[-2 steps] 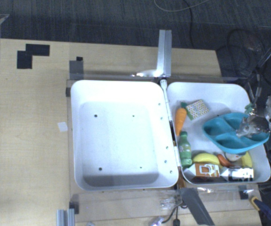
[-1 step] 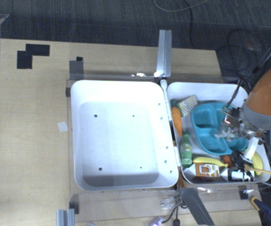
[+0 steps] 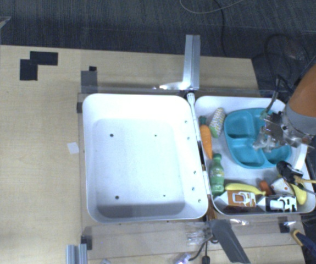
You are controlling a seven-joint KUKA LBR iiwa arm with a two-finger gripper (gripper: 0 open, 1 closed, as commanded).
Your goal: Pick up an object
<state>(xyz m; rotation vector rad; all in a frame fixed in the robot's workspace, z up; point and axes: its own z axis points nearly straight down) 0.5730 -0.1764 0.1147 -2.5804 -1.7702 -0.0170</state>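
My gripper (image 3: 266,139) hangs over the right side of the glossy blue divided tray (image 3: 244,136) in the right bin (image 3: 311,199); I cannot tell whether it grips. Left of the tray lie a tapered carrot (image 3: 205,140) and a green bottle (image 3: 216,175); below, a curved yellow banana (image 3: 244,188).

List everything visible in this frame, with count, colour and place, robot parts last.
left bin: one, white, centre of bench.
right bin: one, white, beside the left bin.
divided tray: one, teal, in right bin.
carrot: one, orange, right bin's left edge.
corn cob: one, pale yellow, above carrot.
green bottle: one, below carrot.
banana: one, yellow, right bin's near edge.
black and white item: one, near right corner.
cable: one, on the floor beyond the bench.
gripper: one, grey, over the tray.
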